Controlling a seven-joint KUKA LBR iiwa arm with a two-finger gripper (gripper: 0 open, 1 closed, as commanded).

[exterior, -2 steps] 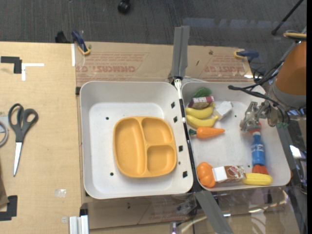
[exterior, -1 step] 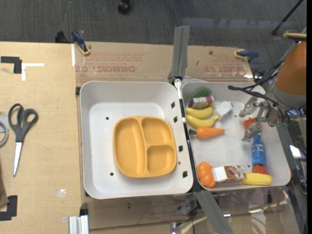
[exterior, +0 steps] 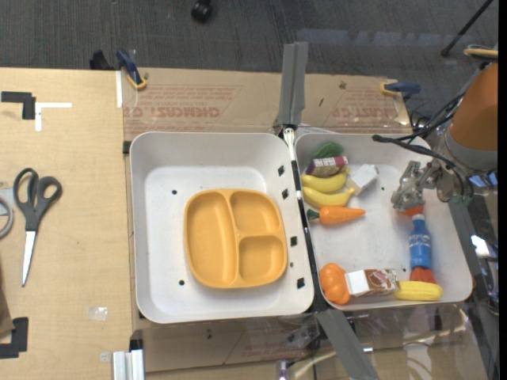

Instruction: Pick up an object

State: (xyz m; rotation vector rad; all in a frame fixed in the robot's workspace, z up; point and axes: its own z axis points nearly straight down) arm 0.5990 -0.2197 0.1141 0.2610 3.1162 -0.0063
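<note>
1. The gripper (exterior: pixel 410 190) hangs low over the right bin (exterior: pixel 380 248), near its far right side; from where I stand I cannot tell how it is set, because the metal parts blur together.

2. Directly under it there is a small orange-red patch that I cannot identify; it could be an object or part of the tool.

3. Just beside it, toward the near edge, lies a blue bottle (exterior: pixel 419 245) with a red cap end, and past that a yellow piece (exterior: pixel 417 291) against the bin's front wall.

4. Any of these could be the thing to pick up; nothing looks lifted yet.

5. Further left in the same bin sit a carrot (exterior: pixel 341 214), a banana (exterior: pixel 325 188), a wrapped snack bar (exterior: pixel 371 281) and an orange (exterior: pixel 333 283).

6. The left bin (exterior: pixel 154 212) holds a divided orange plate (exterior: pixel 235 237); scissors (exterior: pixel 32 212) lie on the bench well apart.

7. Likely trouble: the bottle is round and lying flat, so a closing grip could roll it aside, or the fingers could strike the nearby bin wall.

8. The arm (exterior: pixel 479 117) is cut off at the frame's right, and loose cables cross the wrist
</note>
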